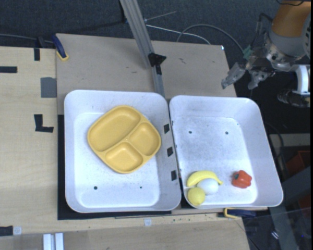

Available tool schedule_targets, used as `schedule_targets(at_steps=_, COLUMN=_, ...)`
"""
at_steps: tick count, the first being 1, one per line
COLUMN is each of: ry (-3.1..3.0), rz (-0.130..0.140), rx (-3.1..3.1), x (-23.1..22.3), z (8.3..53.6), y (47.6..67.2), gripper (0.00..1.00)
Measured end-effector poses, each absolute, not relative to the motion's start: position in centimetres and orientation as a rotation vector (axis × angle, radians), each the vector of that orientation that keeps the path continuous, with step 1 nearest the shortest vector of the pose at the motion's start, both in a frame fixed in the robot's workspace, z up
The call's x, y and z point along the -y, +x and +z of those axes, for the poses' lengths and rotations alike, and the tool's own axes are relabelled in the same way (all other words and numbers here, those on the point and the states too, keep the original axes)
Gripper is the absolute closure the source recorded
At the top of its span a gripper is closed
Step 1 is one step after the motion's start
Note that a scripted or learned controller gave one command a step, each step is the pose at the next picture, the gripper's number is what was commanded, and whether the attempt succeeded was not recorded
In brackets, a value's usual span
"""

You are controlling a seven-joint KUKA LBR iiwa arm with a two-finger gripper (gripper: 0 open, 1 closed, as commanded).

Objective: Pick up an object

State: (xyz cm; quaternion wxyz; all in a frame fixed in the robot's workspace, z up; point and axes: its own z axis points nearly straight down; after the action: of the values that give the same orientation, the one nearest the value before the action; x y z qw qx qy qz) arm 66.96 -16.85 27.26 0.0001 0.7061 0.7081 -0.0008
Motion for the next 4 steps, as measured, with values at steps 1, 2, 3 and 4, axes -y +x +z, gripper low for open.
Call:
schedule_targets(at_steps=1, ry=2.219, rz=-0.003, rx=-2.224, x=16.9, z=27.3, y=67.0, gripper=0.00)
schedule_targets(at_steps=2, ry=2.223, rz=-0.008, rx=-2.226, x=17.5, z=21.7, y=66.2, gripper=0.00)
schedule_targets(at_steps=3, ry=2.222, rz=-0.008, rx=-2.226, x=17.7, z=17.0, y=65.4, gripper=0.00)
schedule_targets(at_steps=4, ry=2.222, rz=-0.009, rx=-2.229, x=17.2, z=10.5, y=65.2, gripper=0.00)
